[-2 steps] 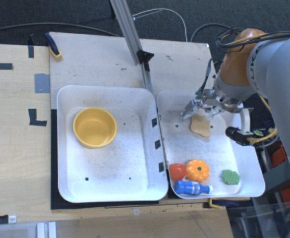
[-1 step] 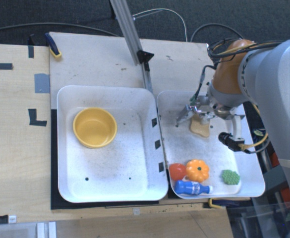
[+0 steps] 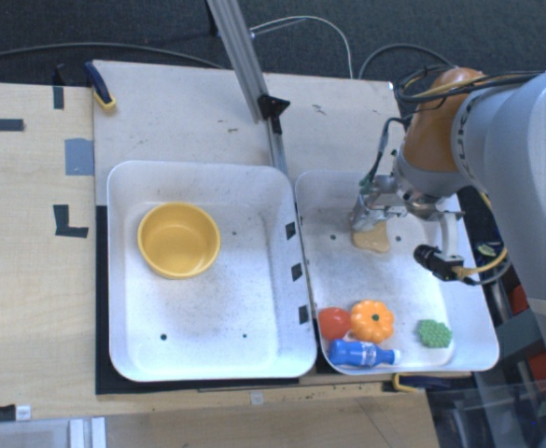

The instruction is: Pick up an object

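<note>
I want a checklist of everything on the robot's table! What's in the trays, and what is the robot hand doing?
Surface: pale bench bearing two white bins side by side.
Left bin: yellow bowl, upright.
Right bin: tan piece near the far end; red item, orange pumpkin, blue bottle lying down and green item along the near edge.
Gripper: low over the tan piece; a grasp cannot be confirmed.
Clutter: blue-and-yellow clamp at the bench corner.
Cables: black cables behind the bench.
Surroundings: metal pole, dark floor.
</note>
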`<state>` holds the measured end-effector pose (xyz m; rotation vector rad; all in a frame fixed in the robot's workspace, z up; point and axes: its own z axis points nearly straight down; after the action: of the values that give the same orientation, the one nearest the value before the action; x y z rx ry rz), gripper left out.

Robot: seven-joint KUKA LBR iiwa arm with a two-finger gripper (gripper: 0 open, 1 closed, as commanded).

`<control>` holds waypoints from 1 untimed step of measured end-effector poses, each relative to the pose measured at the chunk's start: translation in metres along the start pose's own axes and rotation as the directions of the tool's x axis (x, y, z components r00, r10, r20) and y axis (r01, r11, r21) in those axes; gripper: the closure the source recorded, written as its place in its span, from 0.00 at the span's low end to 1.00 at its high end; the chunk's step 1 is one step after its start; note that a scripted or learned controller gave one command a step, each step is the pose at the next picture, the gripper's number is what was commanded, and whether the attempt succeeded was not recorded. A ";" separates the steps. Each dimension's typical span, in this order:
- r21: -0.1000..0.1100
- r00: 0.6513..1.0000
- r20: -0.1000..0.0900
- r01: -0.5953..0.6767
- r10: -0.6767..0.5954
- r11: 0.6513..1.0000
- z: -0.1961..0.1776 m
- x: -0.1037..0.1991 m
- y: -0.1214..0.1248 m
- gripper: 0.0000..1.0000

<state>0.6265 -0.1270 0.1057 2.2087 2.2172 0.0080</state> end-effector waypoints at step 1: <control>0.008 1.000 -0.003 -0.003 0.003 1.000 -0.060 -0.006 0.007 1.00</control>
<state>0.6330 -0.1330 0.1657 2.2173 2.2196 0.0033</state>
